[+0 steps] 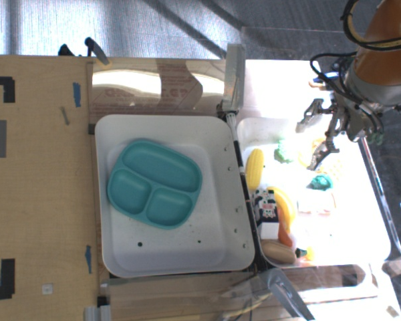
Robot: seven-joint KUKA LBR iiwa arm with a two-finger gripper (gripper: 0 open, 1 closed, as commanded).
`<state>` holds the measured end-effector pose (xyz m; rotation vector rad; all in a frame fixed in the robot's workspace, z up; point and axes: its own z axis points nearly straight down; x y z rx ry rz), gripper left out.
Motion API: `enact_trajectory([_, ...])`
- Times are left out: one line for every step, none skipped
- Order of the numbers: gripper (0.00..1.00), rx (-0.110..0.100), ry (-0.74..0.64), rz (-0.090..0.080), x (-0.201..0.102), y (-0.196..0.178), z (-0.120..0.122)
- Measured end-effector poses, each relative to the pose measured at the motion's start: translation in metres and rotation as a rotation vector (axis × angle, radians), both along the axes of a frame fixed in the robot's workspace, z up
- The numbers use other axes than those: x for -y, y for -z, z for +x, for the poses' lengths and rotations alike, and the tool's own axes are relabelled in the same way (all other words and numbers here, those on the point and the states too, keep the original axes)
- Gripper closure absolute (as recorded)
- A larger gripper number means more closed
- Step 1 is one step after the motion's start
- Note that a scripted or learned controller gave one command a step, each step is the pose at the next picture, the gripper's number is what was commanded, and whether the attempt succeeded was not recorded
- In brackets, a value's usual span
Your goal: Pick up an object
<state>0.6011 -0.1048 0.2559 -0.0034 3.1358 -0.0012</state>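
Fingers (319, 131) of the grey arm hang spread wide over the right bin (381, 236), one prong up near the bin's far edge and the other lower down, with nothing between them. That bin is washed out by bright light, so much of its floor cannot be read.

Just beside the lower fingertip, a little toward the near side, lies a small teal object (320, 182); it sits apart from the fingers, not touching them. To the left of the fingers, close by, is a small green piece (281, 155). Farther left, against the bin's left wall, a yellow banana (254, 168) lies lengthwise. Nearer the camera from it sit a small black-and-white toy (266, 206) and a curved yellow-orange object (285, 214), touching or nearly so. At the near left corner rests a tan rounded object (279, 251).

Well to the left of the fingers, the left bin (214, 246) holds a teal divided plate (154, 183) with three compartments, lying flat toward the middle of the bin. Beyond that bin, farther left, brown cardboard (37, 179) covers the counter.
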Motion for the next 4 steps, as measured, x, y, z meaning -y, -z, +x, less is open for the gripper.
enact_trajectory([0.00,-0.009,0.095,0.003,-0.008,0.074,-0.049])
enact_trajectory([0.00,0.011,0.141,0.000,0.006,0.166,-0.090])
enact_trajectory([0.00,0.006,0.166,-0.004,0.085,0.105,-0.089])
enact_trajectory([0.00,0.007,0.201,0.000,0.083,0.167,-0.047])
